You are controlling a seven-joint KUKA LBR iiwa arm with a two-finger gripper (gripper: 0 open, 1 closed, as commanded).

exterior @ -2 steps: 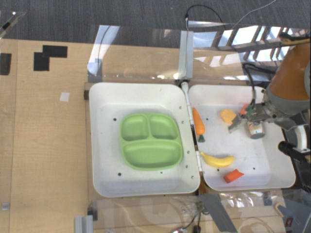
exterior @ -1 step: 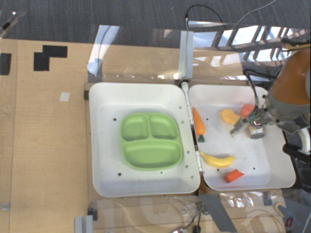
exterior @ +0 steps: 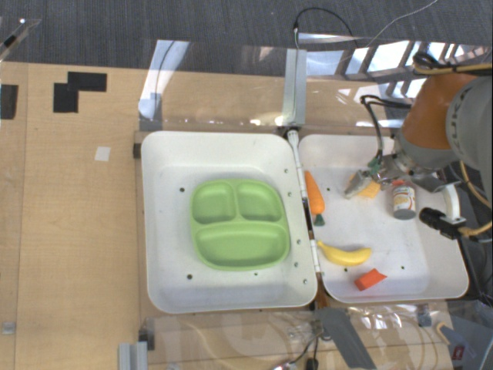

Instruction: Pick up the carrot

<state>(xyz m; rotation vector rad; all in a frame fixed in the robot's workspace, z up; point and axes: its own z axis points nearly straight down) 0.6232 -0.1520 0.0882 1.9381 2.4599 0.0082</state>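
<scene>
Nearest the camera, in the right bin point(exterior: 454, 284), an orange-red wedge point(exterior: 370, 279) lies by the front wall, blocky and matte; just beyond it a banana point(exterior: 345, 254) curves smooth and yellow, its tip close to the divider. In the left bin point(exterior: 162, 230) sits a green plate point(exterior: 239, 223), glossy plastic with three rounded wells (nothing in them), set near the middle, probably as a drop spot.

Further back, the carrot point(exterior: 313, 194) lies lengthwise against the right bin's left wall, a tapered orange cone with its dark green stub toward the camera; that snug place beside the wall may leave little room for a finger on that side. To its right, well apart, the gripper point(exterior: 360, 183) hangs low over the bin floor, its metal fingers slightly spread and pinching nothing; a small yellow piece point(exterior: 371, 190) lies just beside them. A small can point(exterior: 403, 200) stands near. The carrot is not yet grasped; the gripper would need to shift left.
</scene>
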